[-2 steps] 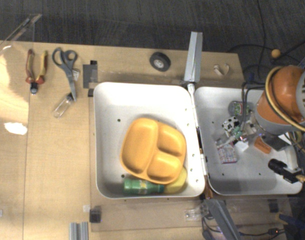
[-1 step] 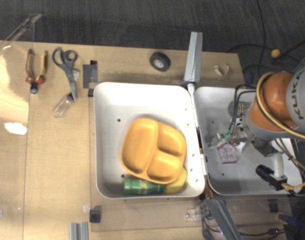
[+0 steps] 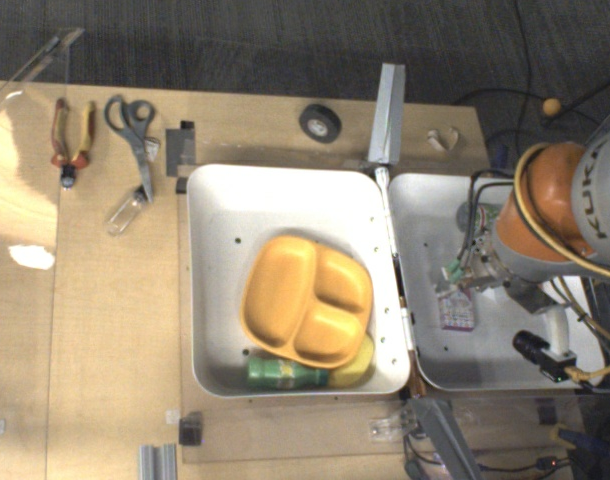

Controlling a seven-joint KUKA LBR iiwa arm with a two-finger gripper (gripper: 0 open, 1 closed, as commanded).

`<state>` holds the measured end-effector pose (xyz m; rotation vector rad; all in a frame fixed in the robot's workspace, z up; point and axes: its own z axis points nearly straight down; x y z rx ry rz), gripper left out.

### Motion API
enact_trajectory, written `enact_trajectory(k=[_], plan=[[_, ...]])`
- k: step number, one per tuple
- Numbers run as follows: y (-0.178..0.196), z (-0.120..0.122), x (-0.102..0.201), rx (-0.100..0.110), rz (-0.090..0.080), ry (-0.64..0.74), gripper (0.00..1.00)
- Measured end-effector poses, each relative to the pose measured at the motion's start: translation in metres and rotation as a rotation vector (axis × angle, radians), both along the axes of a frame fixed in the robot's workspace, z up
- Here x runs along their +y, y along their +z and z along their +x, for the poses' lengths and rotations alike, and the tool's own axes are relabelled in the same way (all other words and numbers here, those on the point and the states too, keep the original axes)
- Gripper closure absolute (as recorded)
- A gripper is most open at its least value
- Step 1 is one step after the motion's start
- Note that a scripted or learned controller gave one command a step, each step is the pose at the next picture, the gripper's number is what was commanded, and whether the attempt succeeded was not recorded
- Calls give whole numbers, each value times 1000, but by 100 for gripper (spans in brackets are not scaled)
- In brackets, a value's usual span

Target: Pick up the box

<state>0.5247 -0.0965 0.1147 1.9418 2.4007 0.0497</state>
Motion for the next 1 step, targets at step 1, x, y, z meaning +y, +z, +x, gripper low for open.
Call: enact_trajectory(k=[1], plan=[[0, 0, 0, 0, 0, 0, 0]])
